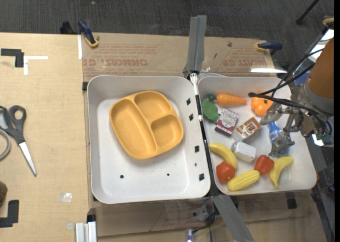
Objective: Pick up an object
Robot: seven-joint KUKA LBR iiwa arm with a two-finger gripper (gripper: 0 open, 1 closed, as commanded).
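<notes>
The pincer [280, 136] hangs spread over the right bin [304, 183], pinching nothing; a blue bottle [274, 129] sits between its fingers (toys crowd nearby), so it should drop straight, then squeeze squarely.

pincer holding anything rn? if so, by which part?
Cannot tell. The pincer hangs over the right bin by a small blue thing, but no grip is visible.
</notes>
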